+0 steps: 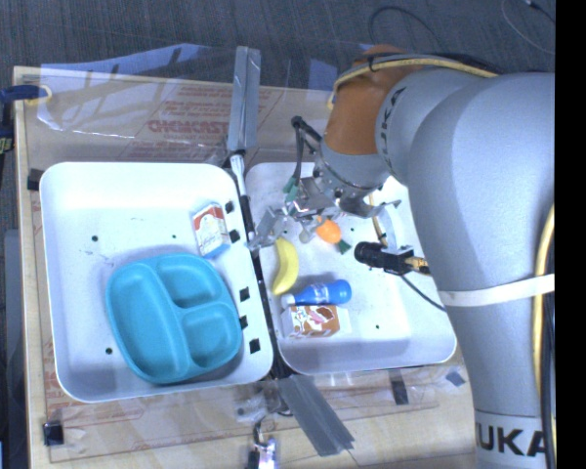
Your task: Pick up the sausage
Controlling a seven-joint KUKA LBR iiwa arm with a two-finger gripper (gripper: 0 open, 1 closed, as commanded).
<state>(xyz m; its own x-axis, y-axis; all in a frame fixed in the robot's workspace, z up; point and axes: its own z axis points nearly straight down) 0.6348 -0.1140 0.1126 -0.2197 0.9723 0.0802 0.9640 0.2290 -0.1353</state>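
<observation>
The right bin (425, 335) is crowded. A banana (286, 266), a blue bottle (320, 292) and a brown packet (314, 320) lie close together by its left wall. The big grey arm (469, 184) covers its top. The floor on its right side is bare. In the left bin (88, 213), a blue tray (174, 317) fills the bottom part, and the top left is open.

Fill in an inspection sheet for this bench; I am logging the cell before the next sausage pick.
Surface: two shallow white bins, left and right, on a wooden bench.
Job's things: sausage: nothing seen.
Clutter: left bin holds a blue plastic compartment tray and a small red-and-white carton; right bin holds a yellow banana, a blue bottle, a brown packet and a small orange piece.
Grippers: gripper low over the right bin's far end.
Cables: black cable on the floor.
Surroundings: grey carpet.
</observation>
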